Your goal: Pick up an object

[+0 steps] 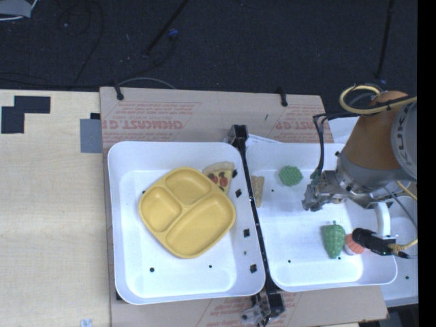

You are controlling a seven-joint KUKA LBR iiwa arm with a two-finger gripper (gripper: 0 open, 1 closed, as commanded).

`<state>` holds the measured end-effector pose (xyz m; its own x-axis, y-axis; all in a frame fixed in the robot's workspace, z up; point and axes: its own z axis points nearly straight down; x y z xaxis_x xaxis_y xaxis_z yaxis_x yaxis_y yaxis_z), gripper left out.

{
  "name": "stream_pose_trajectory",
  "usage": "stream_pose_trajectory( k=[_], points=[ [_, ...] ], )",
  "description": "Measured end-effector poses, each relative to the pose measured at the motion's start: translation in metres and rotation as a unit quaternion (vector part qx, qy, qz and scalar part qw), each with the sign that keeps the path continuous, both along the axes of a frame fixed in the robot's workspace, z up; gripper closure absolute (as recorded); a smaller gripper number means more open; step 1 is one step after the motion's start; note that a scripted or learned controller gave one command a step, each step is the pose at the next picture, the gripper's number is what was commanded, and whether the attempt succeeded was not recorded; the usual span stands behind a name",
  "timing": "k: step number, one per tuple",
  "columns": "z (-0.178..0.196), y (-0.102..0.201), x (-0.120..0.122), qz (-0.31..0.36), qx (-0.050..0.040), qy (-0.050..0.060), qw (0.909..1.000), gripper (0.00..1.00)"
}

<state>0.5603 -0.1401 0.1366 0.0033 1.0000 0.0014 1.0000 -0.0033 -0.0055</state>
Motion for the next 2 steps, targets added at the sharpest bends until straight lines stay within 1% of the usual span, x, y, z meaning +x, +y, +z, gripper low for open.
stream_pose_trajectory(
  k=[1, 2],
  points=[
    [0.056, 0.000, 0.011, 0.003, -0.0011, -0.005, 1.0000, 1.00],
    [0.101, -0.002, 0.005, 0.002, -0.0009, -0.004, 1.0000, 1.00]
  ],
)
